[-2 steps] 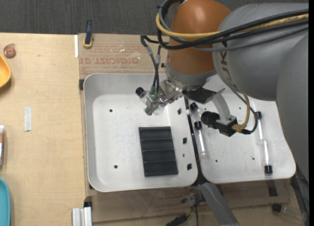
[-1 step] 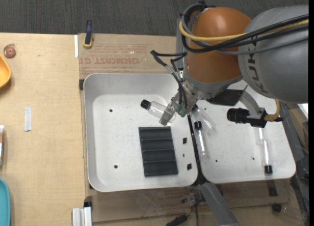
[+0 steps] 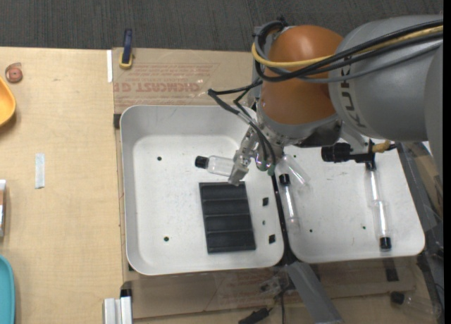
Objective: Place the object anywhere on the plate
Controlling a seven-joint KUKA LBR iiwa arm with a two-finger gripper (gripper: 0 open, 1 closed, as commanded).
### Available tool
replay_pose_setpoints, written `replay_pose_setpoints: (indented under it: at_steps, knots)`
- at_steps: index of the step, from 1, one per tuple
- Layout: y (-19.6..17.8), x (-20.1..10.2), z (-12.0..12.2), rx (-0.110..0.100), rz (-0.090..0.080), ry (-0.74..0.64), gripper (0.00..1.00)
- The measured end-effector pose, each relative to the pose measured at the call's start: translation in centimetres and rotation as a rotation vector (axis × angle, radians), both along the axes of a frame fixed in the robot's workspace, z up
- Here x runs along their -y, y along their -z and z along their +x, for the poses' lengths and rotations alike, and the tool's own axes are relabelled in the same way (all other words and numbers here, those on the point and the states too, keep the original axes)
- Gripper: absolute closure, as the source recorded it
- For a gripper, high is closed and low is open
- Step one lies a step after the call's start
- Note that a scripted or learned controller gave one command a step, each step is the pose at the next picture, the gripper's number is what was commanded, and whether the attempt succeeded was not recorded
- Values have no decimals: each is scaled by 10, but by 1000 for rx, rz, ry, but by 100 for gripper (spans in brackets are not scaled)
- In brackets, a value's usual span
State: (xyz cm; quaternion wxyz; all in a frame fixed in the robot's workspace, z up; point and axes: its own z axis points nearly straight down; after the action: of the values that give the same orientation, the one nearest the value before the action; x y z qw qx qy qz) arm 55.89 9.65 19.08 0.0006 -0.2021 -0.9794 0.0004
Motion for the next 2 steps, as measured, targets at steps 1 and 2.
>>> replay_pose_setpoints:
  at_steps: [1,2]
  knots:
    - [0,48,-68,0,1,-165,100]
    - [-7,-44,-81,1,0,-115,100]
